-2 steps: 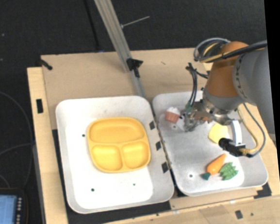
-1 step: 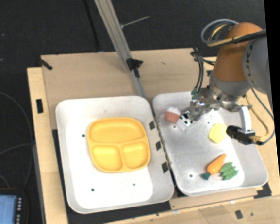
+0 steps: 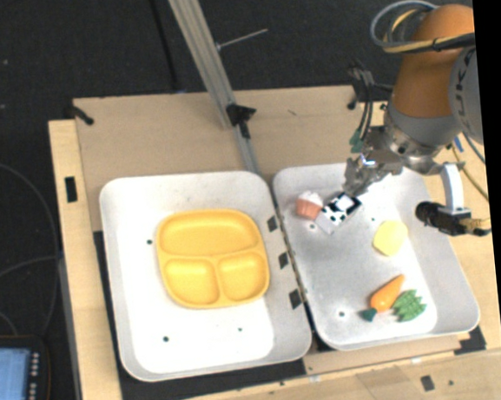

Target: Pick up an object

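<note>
Jaws [image 3: 354, 186] hang just above a black-and-white cube [image 3: 342, 208].

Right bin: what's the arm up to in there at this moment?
The arm has reached in over the right bin, with its end effector low near the bin's far left corner, just above a black-and-white block and a pink piece. Nothing is visibly held. A yellow piece and a toy carrot with a green bit lie nearer the front. The left bin holds a yellow tray.
</note>
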`<state>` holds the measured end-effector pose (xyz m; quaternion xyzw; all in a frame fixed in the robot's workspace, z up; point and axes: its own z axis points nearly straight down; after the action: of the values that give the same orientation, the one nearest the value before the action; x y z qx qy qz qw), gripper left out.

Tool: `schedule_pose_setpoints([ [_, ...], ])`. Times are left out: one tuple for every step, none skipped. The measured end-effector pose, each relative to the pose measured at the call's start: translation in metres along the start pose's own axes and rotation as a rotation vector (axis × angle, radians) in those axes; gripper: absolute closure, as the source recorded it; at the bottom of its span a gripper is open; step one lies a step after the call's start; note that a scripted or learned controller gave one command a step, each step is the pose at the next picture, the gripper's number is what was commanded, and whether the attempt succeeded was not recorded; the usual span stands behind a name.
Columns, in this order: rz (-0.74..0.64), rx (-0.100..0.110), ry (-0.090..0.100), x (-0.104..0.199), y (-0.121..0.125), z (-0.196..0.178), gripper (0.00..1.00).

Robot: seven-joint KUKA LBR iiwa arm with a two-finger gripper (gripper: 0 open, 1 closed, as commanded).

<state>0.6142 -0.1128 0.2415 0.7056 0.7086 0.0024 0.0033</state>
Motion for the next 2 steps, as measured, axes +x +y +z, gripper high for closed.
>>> schedule_pose_setpoints([
  [0.000,0.001,0.000,-0.001,0.002,-0.054,1.00],
  [-0.002,0.006,0.002,0.043,-0.013,-0.057,1.00],
])
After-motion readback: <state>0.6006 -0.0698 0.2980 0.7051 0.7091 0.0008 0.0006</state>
